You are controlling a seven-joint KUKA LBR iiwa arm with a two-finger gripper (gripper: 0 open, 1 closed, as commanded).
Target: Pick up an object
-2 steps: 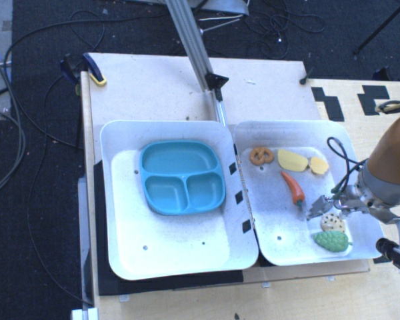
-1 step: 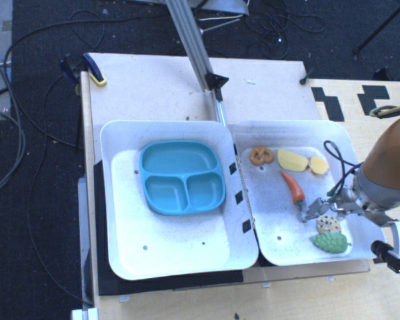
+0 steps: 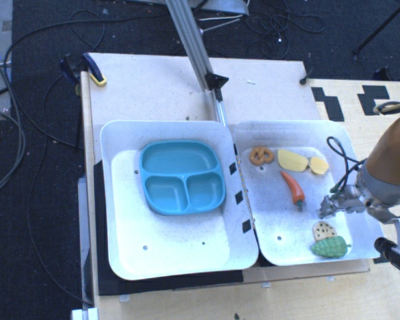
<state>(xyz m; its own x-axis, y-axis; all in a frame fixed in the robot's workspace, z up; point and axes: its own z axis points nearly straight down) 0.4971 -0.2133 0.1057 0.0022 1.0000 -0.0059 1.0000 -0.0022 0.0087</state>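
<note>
Gripper [image 3: 328, 207] low over right bin [image 3: 270, 245] — finger state not discernible.
Just above cookie [image 3: 324, 231] and green toy [image 3: 331, 247]; red pepper [image 3: 294, 187] beside it.

Orange band, grey wrist, black cable [image 3: 339, 153].

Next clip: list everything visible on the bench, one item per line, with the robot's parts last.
white bins: two, white, side by side on the bench
divided plate: one, blue, in the left bin
pretzel: one, brown, right bin, far side
yellow pieces: two, yellow, right of the pretzel
chili pepper: one, red-orange, middle of the right bin
cookie: one, tan with dark spots, near side of the right bin
green item: one, green, just below the cookie
gripper: one, grey, above the cookie
</note>
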